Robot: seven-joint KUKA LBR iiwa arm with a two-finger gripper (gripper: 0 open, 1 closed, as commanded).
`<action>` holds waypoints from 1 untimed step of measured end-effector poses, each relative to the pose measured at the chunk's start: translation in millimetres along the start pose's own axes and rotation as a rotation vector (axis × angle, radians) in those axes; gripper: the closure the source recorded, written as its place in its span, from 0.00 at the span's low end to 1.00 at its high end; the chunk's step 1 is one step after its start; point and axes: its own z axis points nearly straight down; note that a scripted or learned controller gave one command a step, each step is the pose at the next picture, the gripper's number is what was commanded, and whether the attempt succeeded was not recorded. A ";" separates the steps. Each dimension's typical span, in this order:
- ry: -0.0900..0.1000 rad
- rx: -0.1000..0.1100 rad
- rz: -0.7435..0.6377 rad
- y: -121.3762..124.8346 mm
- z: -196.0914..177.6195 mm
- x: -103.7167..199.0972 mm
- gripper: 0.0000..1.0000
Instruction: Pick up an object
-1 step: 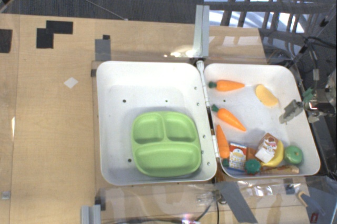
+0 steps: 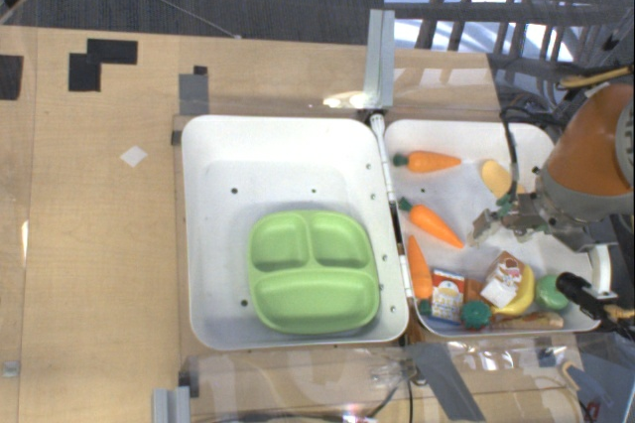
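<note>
The right bin (image 2: 466, 141) holds several toy foods. An orange carrot (image 2: 432, 161) lies near its far wall, a second carrot (image 2: 437, 224) lies in the middle, and a third (image 2: 419, 270) lies along the left wall. A pale yellow piece (image 2: 496, 177) sits at the back. My gripper (image 2: 496, 220) hangs low over the bin's middle, just right of the second carrot and in front of the yellow piece. Nothing shows in its grasp. Near the front are a banana (image 2: 520, 296), a small juice carton (image 2: 448, 296), a red-and-white packet (image 2: 504, 274) and a teal round piece (image 2: 476, 314).
The left bin (image 2: 228, 153) holds a green divided plate (image 2: 314, 270) toward its front. A metal post (image 2: 381, 54) stands behind the wall between the bins. The grey and orange arm (image 2: 595, 163) covers the right bin's right side.
</note>
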 end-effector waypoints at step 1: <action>-0.003 -0.015 0.014 -43.1 7.9 -24.4 0.00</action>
